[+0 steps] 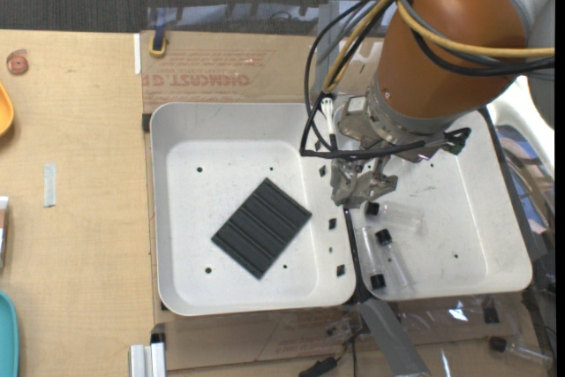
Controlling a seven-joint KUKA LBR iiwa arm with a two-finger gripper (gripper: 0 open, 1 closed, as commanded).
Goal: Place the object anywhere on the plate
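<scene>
Object: clear plastic piece with black end fittings [388,256], lying flat in the right bin [494,269], just below the gripper and slightly to its right.
Plate: dark ribbed rectangular plate [262,227], lying flat and turned at a diagonal in the left bin [177,190], well to the left of the gripper and a little below it.
Gripper: gripper [360,192] hangs at the left edge of the right bin, beside the wall shared by the two bins; whether it is spread or pressed together cannot be told.
Arm: orange band [450,31] directly above the gripper, with cables looped around it.
</scene>
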